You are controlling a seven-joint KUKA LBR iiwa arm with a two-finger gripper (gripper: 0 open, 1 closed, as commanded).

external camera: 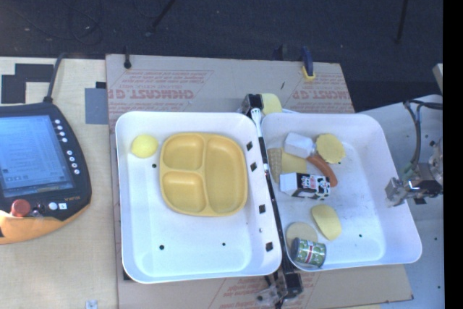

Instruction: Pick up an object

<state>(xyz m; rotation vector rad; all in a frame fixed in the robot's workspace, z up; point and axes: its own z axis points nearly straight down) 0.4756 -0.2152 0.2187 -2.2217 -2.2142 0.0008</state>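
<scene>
Objects for picking lie in the right bin (394, 155), all to the left of the claw (405, 188), which sits at that bin's right rim, outside the wall. Whether the claw is open or closed cannot be told; it is small and blurred here, and nothing can be seen in its grip. Nearest to it, down and left, is a yellow oval piece (327, 221), with a green can (309, 252) lying on its side further down-left by the bin's front corner. Straight left of the claw sit a black-and-white carton (311, 186) and a sausage (323, 168) touching it, with a white block (298, 144) and a round yellow piece (330, 147) above them. Well apart, in the left bin (137, 242), rest a yellow divided plate (204, 174) and a yellow ball (144, 146).
</scene>
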